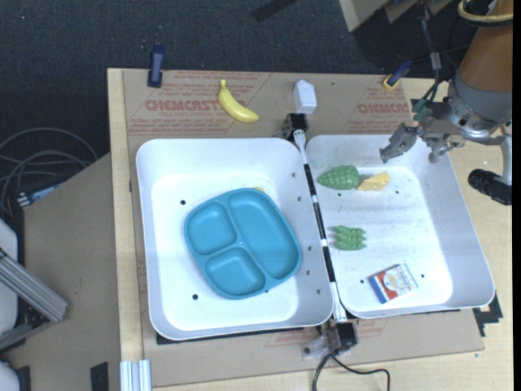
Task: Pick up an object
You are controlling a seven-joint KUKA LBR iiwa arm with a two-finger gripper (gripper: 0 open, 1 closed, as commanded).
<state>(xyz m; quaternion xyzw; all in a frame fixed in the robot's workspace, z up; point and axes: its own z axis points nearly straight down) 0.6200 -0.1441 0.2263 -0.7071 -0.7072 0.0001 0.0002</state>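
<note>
Closest to me, near the front of the right bin (456,243), lies a small red, white and blue packet (392,282), tilted on the white floor. Further back, toward the divider between the bins, sits a small green bumpy thing (349,237), and beyond that a larger green leafy piece (339,177) lies just beside a pale yellow wedge (374,182), the two looking as if they touch. Over the far end of that same bin the gripper (415,144) hangs above the floor, its two fingers spread apart with nothing between them, well up from the yellow wedge. Over in the left bin (163,177) a blue divided plate (240,242) takes up the middle. Behind both bins, on the cardboard bench top (187,104), rests a yellow banana (235,105).
</note>
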